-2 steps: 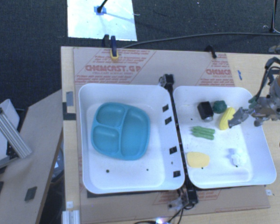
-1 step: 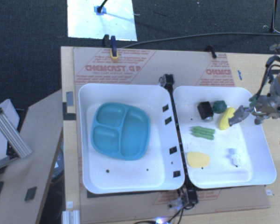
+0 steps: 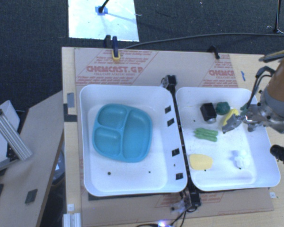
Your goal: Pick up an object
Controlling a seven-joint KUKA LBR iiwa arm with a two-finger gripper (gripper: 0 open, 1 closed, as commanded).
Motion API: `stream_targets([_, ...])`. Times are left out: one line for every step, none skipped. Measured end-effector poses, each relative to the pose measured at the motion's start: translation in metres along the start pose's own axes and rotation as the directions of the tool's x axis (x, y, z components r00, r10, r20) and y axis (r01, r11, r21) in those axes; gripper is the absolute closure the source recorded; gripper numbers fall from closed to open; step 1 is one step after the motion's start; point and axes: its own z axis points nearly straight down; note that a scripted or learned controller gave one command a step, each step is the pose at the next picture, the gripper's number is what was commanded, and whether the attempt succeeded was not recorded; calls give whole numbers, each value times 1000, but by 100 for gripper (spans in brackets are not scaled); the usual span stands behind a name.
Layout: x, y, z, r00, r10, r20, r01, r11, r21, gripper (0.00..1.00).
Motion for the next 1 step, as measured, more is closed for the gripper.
stream_targets([-1,4,62,1000,1,0,-1,1000,-1,0])
